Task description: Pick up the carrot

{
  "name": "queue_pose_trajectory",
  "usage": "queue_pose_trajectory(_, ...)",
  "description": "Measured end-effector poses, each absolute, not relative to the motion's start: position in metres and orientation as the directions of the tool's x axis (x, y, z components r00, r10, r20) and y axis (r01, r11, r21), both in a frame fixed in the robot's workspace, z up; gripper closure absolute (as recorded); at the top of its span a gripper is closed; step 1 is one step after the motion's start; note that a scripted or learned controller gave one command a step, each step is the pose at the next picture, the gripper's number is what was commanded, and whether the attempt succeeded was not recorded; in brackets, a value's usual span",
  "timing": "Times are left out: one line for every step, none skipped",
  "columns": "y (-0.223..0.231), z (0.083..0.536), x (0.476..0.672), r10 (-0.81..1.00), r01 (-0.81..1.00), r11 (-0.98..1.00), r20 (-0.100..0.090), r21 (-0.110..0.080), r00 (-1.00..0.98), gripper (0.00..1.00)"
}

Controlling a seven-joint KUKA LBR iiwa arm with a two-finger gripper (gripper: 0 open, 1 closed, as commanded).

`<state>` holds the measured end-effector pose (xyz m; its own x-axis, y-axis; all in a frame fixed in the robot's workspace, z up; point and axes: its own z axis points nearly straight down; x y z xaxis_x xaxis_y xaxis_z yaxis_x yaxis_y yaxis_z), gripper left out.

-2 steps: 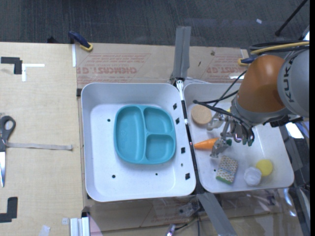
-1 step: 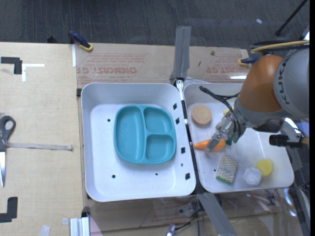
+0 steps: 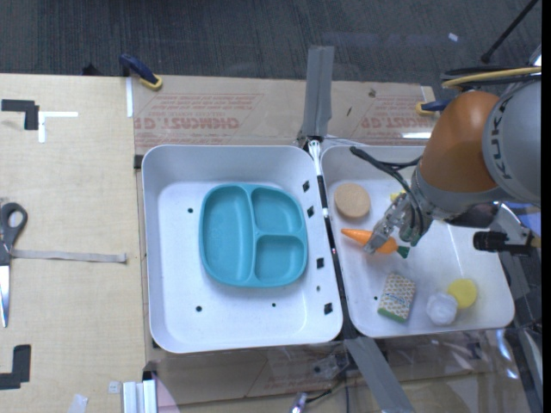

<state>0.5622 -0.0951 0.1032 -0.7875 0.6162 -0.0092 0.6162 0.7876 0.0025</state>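
The carrot, a small orange tapered piece with a smooth plastic look, lies in the right bin toward its left wall, its pointed end aimed left and its thicker end under the tip of the pincer. The pincer is down at that thick end, but whether its fingers are spread or closed around the carrot cannot be told from this slanted view. Just beyond the carrot, on the far side, sits a round tan disc with a flat matte top, like a biscuit or slice of bread. Nearer, a small rectangular packet with a speckled green and white print lies tilted; its printing is too small to read. To its right are a white round cap-like piece and a yellow rounded one, touching or nearly so. The arm is glossy orange above the wrist, and the grey link beside it carries part of the lettering "KUKA". The left bin, white and shallow with rounded corners, holds a smooth teal plate split into three compartments. Cardboard on the far side of the worktop bears red printing, seen upside down. Scissors lie at the far left.
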Motion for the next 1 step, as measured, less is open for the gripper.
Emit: queue_pose_trajectory(-0.0901, 0.1925, 0.57, 0.794, 0.794, 0.607, -0.004, 0.001, -0.607, 1.0)
